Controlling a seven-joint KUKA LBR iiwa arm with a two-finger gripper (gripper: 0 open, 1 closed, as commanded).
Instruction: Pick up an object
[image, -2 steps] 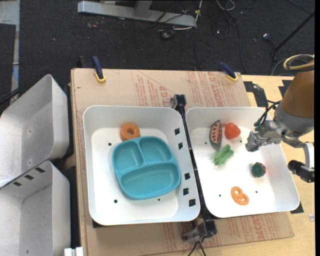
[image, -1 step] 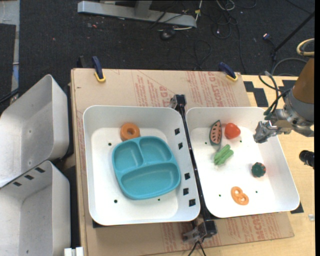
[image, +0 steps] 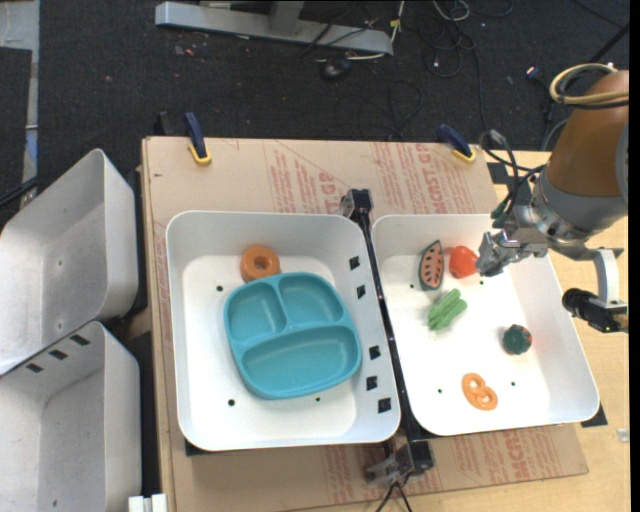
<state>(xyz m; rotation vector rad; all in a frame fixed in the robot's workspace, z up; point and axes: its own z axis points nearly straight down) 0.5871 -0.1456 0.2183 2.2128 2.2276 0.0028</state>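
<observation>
You've got two white bins, left bin (image: 190, 300) and right bin (image: 560, 330), smooth plastic with a slight sheen. Counter (image: 300, 170) looks like matt brown cardboard with red print. Teal divided plate (image: 292, 336) at center left is smooth, semi-gloss plastic. Orange pretzel (image: 480, 391) at lower right looks like glossy plastic. Arm's orange band (image: 592, 150) at upper right is smooth and shiny.

cardboard board (image: 300, 170), perhaps spare bins (image: 60, 260)
</observation>
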